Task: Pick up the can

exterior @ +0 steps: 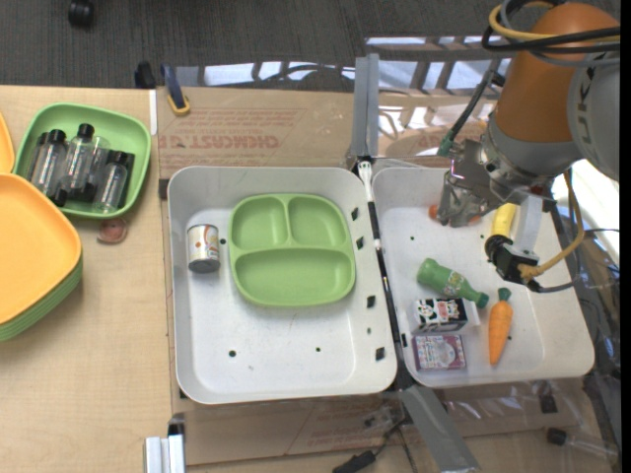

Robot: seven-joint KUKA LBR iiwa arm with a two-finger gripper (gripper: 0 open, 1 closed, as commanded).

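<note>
The can [203,247] is small and silver with a pale label. It stands at the left side of the left bin [286,363], just left of a green divided plate [292,247]. My gripper [457,211] hangs low over the far part of the right bin [552,348], under the grey wrist and orange band. It is far to the right of the can, with the plate and the wall between the bins lying in between. I see nothing held in it.
The right bin holds a green bottle [450,280], a small black-and-white carton [441,312], a pink box [440,351], a carrot [500,329] and a yellow item [504,219] beside the gripper. A green tray of bottles [83,162] and orange plates [35,254] sit left of the bins.
</note>
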